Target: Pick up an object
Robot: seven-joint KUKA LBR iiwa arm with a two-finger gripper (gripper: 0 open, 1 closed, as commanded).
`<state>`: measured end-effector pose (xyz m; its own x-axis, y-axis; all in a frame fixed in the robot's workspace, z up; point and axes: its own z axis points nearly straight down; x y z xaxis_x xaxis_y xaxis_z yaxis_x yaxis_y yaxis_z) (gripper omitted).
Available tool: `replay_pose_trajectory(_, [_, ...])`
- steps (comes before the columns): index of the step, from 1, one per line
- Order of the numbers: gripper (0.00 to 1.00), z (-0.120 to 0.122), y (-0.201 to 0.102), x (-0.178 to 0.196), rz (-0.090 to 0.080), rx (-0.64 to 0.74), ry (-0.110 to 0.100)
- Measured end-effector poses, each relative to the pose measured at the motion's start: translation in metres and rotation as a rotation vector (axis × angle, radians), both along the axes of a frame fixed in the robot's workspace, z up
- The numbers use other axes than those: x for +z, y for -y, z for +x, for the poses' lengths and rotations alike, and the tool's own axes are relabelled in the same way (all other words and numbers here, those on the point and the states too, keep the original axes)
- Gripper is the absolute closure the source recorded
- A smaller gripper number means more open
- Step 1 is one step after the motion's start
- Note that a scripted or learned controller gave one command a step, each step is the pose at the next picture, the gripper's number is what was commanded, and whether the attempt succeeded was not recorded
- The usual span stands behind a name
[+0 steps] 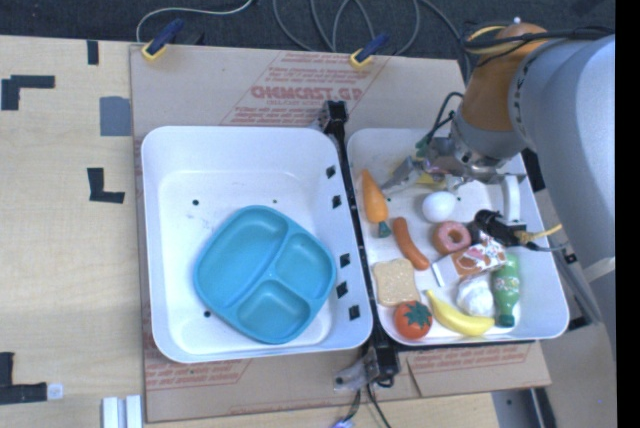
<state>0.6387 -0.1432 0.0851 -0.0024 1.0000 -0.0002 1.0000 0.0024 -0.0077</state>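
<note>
The right bin [548, 316] holds several toy foods: an orange carrot [373, 198], a sausage [410, 243], a white egg [438, 207], a pink donut [452, 238], a bread slice [396, 282], a tomato [411, 318], a banana [458, 313] and a green bottle [506, 288]. My gripper [428, 171] hangs low over the far part of this bin, just behind the egg and to the right of the carrot's tip. Nothing visibly sits in its grasp.
In the left bin [170, 166] a blue divided plate [265, 272] lies towards the front. A red and white packet [478, 259] and a white lump [476, 296] sit among the foods. Cables [340, 6] loop behind the bins.
</note>
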Motion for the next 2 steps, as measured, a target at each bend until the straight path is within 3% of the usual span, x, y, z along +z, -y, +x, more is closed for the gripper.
replay_pose_trajectory(1, [0.00, -0.054, -0.028, 0.010, -0.024, -0.012, 0.024])
replay_pose_trajectory(2, [0.00, 0.007, -0.036, 0.000, -0.009, -0.009, -0.007])
